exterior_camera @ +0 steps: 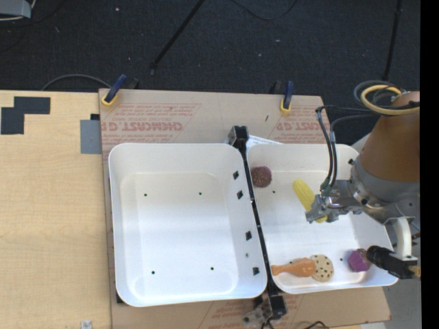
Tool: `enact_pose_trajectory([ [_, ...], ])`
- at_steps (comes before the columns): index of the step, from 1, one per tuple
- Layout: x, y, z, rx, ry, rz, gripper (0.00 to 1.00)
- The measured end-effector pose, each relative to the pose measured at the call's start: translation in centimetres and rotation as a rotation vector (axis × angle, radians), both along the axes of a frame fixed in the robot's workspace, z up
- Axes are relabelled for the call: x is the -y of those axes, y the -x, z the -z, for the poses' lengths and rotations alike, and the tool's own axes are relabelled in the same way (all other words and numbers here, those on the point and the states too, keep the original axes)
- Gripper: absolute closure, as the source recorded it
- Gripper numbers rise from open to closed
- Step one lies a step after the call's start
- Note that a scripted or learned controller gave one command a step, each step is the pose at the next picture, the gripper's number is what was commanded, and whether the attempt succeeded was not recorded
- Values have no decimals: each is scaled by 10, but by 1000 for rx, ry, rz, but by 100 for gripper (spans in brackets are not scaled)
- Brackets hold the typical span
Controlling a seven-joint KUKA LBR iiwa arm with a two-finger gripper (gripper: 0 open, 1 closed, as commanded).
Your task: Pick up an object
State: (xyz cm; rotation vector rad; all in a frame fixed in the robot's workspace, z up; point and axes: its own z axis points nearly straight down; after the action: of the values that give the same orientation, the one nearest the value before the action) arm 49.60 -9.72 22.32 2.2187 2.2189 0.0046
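The claw [317, 214] hangs low inside the right bin [302, 162], and its tip sits right against the near end of the corn [302, 192]. Whether its fingers are parted or closed cannot be told: the metal parts merge into one blur, and a sliver of yellow at the tip may be the corn's end or only lie behind it. So no hold on anything can be claimed.

The corn serves as the landmark. It lies tilted on the bin floor, roughly mid-bin. Left of the corn, well apart and close to the black divider [248, 197], rests a dark red ball [260, 176]. Below the corn, near the bin's front wall, lies an orange carrot-like toy [293, 269] with a speckled cookie [321, 268] touching its right end. Further right of those, in the front corner, sits a small purple piece [357, 260]. The arm [391, 149] rises to the right of the corn, its orange band broad above the grey wrist. Far left of the corn, beyond the divider, the left bin [123, 184] sits beside the right one.

As for progress, the approach seems done: the claw is down at the corn, the likely target. The corn looks as if it is resting on the floor, so the grip and the lift appear left to do.
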Motion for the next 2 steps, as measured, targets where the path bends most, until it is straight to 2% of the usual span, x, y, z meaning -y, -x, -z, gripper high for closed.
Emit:
enact_pose_trajectory([
  [1, 0, -1, -45, -1, 0, 0, 100],
  [2, -52, -8, -28, -7, -1, -3, 100],
])
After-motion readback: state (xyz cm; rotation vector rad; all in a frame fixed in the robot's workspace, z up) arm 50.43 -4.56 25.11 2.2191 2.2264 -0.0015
